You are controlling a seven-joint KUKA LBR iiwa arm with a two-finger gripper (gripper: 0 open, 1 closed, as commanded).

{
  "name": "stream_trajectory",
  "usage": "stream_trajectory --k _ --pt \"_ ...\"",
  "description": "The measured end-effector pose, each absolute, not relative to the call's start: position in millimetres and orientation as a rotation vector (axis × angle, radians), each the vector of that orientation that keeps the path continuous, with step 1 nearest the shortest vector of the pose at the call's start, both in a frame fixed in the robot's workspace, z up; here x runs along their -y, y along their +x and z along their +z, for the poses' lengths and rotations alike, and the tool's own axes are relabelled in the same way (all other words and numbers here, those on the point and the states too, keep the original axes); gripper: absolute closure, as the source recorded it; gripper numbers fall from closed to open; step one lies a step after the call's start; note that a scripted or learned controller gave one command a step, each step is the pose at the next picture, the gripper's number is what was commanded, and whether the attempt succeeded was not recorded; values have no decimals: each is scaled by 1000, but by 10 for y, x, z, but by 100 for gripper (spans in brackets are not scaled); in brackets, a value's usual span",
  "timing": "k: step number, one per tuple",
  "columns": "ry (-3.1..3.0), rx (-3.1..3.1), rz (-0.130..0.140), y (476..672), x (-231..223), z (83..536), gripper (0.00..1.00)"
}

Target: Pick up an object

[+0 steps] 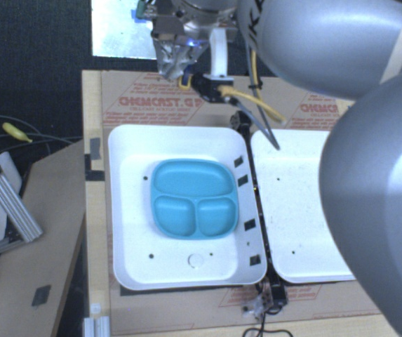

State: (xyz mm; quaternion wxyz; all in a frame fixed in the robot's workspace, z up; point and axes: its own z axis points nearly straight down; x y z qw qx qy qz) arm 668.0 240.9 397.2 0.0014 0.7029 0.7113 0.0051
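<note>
Plate: light-blue plastic three-compartment plate [193, 199], flat in left white bin [127, 188], well below my fingers.
Gripper [175, 67]: above bin's far edge, nothing between fingers; open/closed can't tell.

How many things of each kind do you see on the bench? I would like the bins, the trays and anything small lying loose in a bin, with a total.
White bins: 2, left and right
Blue divided tray: 1, in the left bin
Small white disc: 1, in the left bin, near its front wall
Total: 4
</note>
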Motion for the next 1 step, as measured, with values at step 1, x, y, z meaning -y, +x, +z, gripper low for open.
stream_trajectory --k 1 --pt "2208 -2222 27 6676 -2342 5461 100"
